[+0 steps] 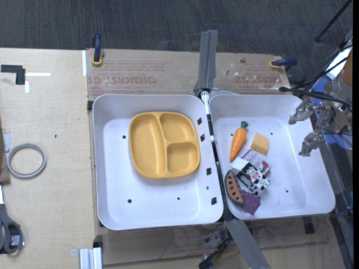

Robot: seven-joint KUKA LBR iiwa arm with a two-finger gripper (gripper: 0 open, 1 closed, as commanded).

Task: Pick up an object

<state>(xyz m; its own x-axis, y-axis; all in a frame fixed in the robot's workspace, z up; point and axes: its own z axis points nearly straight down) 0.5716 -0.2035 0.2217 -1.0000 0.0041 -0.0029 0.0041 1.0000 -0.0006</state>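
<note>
Two shallow white bins sit side by side on a bench, seen from above at a slant. The left bin [112, 206] holds a yellow divided plate [164, 144]. The right bin [303, 195] holds a small cluster near its left wall: a carrot [238, 142] standing at a slant, a cheese wedge [259, 143] just beside it, a printed box [251, 172] below them, a watermelon slice [234, 187] touching the box's left side, and a purple piece [251, 204] at the bottom.

The gripper [312, 129] hangs at the right bin's right edge, well apart from the cluster, with nothing between its fingers. Whether they are spread or closed cannot be told from this angle.

The main risk appears to be crowding. The box, slice and purple piece touch, so a descent there could land a finger on a neighbour, push the pile aside, or pinch two things at once. The carrot's rounded taper would likely slip from a two-finger pinch. The slice also lies close to the bin wall, leaving little room for a finger.
</note>
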